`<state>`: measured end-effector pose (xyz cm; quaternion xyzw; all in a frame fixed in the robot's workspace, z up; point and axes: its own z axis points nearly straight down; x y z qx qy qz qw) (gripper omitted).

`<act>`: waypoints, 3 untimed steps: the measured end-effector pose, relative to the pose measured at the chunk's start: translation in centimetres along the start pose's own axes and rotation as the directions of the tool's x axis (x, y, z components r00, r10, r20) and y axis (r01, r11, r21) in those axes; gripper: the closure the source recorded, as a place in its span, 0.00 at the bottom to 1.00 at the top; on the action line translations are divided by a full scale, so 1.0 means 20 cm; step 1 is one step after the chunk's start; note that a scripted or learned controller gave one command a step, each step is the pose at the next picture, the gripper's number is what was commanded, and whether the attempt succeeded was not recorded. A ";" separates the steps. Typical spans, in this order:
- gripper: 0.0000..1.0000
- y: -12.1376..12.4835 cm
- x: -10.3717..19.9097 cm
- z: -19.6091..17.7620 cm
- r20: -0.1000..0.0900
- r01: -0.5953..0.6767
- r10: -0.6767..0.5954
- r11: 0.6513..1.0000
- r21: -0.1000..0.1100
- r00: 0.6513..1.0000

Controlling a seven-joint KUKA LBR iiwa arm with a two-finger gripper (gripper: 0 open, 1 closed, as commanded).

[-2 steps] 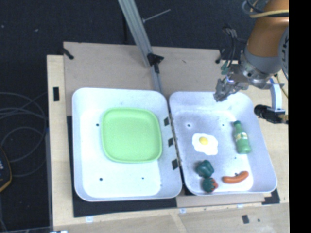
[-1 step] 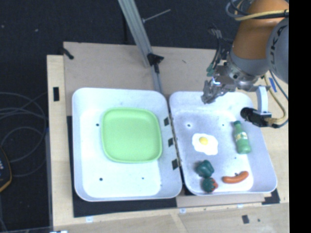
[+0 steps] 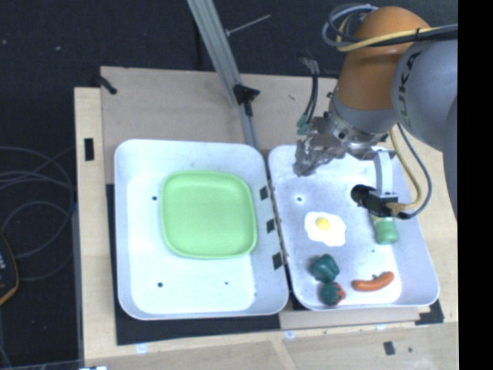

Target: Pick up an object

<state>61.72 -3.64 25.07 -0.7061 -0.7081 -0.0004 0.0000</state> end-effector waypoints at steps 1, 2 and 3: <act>1.00 -0.09 0.25 -0.03 -0.001 0.000 0.000 1.000 -0.001 1.000; 1.00 -0.15 0.49 -0.05 -0.001 0.001 -0.001 1.000 -0.001 1.000; 0.00 -0.15 0.48 -0.05 0.000 -0.003 0.003 1.000 0.000 1.000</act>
